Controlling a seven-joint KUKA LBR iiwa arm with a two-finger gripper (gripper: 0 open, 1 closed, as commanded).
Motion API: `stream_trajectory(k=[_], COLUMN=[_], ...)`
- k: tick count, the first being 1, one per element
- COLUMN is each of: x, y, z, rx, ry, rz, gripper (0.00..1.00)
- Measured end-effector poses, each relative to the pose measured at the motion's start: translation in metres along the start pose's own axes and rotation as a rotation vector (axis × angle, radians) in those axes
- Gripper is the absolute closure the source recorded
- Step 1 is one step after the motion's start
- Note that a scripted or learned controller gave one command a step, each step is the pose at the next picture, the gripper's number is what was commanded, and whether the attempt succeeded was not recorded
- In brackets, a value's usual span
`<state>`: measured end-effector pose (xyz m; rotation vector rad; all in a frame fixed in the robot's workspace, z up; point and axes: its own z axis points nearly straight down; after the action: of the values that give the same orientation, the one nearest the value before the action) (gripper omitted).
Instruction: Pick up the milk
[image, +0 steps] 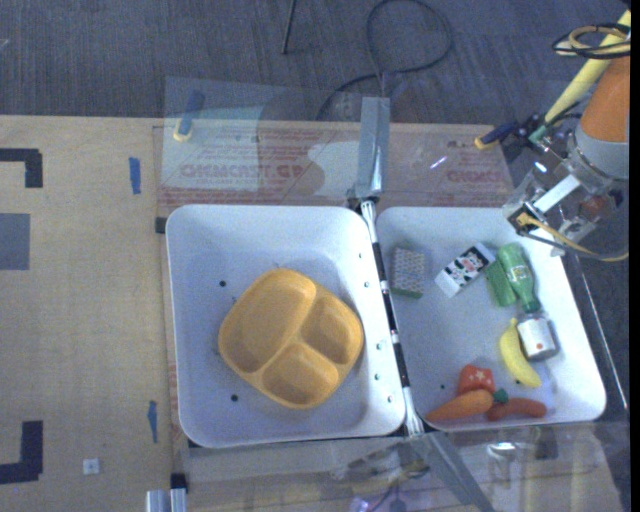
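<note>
Nothing's grabbed yet: milk (465, 270) lies in the right bin (440, 345), gripper (542, 214) hovers upper right, can't tell if it's spread or closed.

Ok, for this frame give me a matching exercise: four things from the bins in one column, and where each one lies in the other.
Things:
1. milk carton
2. yellow tray
3. banana
4. carrot

Places:
A. in the left bin
B. at the near edge of the right bin, beside the red pepper
C. between the grey pad and the green bottle
D. right beside the small can

Pairs: 1-C, 2-A, 3-D, 4-B.
</note>
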<state>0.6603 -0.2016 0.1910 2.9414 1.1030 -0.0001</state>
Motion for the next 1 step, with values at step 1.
stream_trajectory(k=[1], x=[0.0413], y=[-0.0570], z=[0.0806], rx=[0.002], ry=[0.000], rz=[-0.078], gripper=[0.00])
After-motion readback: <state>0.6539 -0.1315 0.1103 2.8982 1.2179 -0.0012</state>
